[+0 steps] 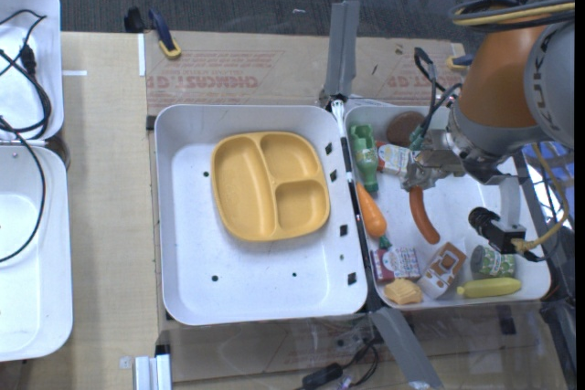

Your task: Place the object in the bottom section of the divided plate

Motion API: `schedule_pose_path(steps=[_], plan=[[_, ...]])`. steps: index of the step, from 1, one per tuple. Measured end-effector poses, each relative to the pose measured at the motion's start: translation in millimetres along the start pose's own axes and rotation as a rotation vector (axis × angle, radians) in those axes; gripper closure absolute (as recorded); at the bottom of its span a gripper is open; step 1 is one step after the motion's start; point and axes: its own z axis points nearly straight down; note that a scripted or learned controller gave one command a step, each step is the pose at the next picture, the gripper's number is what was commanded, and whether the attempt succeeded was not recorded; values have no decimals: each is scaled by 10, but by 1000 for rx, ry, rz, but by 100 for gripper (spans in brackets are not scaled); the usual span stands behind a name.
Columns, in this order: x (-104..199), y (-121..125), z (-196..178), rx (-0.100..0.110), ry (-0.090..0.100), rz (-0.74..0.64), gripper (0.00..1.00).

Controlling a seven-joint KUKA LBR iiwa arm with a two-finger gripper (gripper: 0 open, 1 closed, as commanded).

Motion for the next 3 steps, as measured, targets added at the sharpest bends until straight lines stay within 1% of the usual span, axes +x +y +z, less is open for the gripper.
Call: schedule_pose_path(steps=[1, 2, 3], plan=[[694, 79, 0, 0, -1, -166, 100], [1509, 519, 2, 1, -1, -168, 100], [1505, 520, 2, 1, -1, -168, 0]])
